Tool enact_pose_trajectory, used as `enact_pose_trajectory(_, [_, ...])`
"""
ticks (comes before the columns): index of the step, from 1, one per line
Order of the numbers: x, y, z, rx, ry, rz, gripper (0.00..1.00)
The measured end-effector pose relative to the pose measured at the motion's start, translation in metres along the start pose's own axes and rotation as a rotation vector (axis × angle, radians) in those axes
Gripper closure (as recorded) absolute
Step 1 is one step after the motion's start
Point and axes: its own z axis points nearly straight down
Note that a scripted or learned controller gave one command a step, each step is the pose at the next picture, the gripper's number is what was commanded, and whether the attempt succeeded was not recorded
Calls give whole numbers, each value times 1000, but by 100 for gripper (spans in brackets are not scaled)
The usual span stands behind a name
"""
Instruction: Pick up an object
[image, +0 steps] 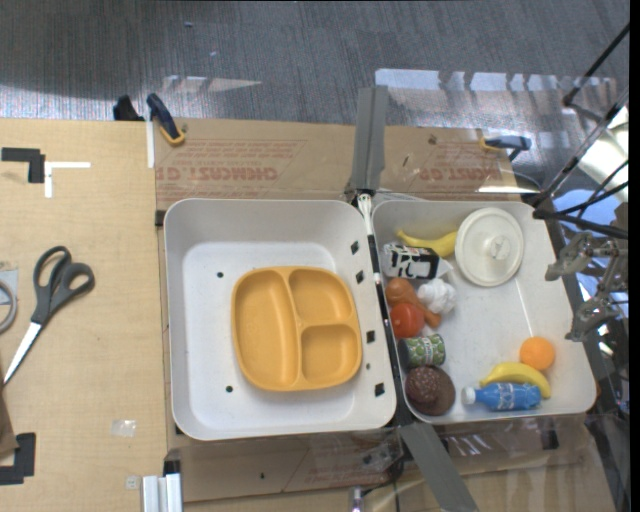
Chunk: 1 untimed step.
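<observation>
The right bin holds several small objects. Along its left side lie a yellow banana, a black-and-white packet, a white lumpy item, a brown onion-like ball, a red tomato, a green can and a dark brown round item. A white round lid sits at the back. At the front right are an orange, a second banana and a blue bottle lying on its side.
The left bin carries a yellow divided tray. Scissors lie on the bench to the far left. Metal framework stands just past the right bin's right wall. Clamps sit at the back.
</observation>
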Motion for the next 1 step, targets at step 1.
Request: enact_pose_trajectory(1, [31,8,93,0,1,21,0])
